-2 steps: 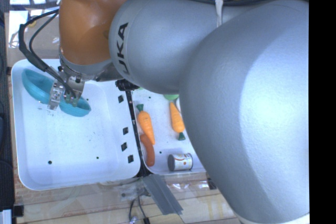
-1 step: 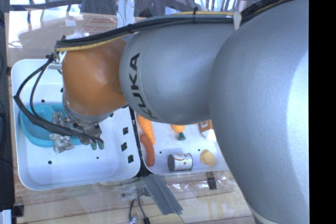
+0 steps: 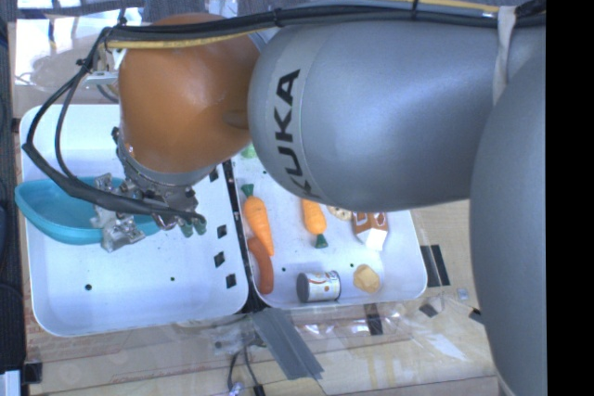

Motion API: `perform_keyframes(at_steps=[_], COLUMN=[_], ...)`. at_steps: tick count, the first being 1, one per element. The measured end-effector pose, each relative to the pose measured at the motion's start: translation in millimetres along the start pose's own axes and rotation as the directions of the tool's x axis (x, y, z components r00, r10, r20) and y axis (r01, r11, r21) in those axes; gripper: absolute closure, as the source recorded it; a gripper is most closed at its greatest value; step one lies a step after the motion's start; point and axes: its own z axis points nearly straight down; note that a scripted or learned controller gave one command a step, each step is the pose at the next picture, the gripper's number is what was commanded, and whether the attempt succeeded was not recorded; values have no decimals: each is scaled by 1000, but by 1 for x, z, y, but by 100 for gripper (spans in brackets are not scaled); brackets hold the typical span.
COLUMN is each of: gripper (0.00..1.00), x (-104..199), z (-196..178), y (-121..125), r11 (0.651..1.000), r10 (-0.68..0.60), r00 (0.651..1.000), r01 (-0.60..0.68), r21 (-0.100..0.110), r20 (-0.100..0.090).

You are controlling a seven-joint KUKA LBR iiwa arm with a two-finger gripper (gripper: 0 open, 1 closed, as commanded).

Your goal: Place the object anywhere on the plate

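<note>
A light blue plate (image 3: 51, 213) lies at the left edge of the left bin (image 3: 139, 292), partly covered by the arm's cables. My gripper (image 3: 122, 232) hangs low over the left bin, right at the plate's right rim. The orange wrist band (image 3: 181, 97) sits directly above the gripper and hides much of it. I see no object clearly in the gripper. Black cables loop from the wrist across the plate.
The right bin (image 3: 408, 283) holds two orange carrots (image 3: 257, 223) (image 3: 314, 218), a darker carrot (image 3: 263, 266), a small can (image 3: 318, 286) lying on its side, a potato (image 3: 368, 277) and a brown-and-white packet (image 3: 369, 227). The big grey arm covers the bins' far halves.
</note>
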Motion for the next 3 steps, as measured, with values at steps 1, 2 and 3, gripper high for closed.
perform_keyframes(at_steps=[1, 2, 3], gripper=[100, 100, 100], x=[4, -54, -12], z=[110, 21, 32], y=[-1, -24, -8], r11=[996, 999, 888], r10=[-87, -46, -459], r00=[996, 999, 888], r01=[87, 46, 459], r21=[-1, 2, -2], r20=[-13, 2, -8])
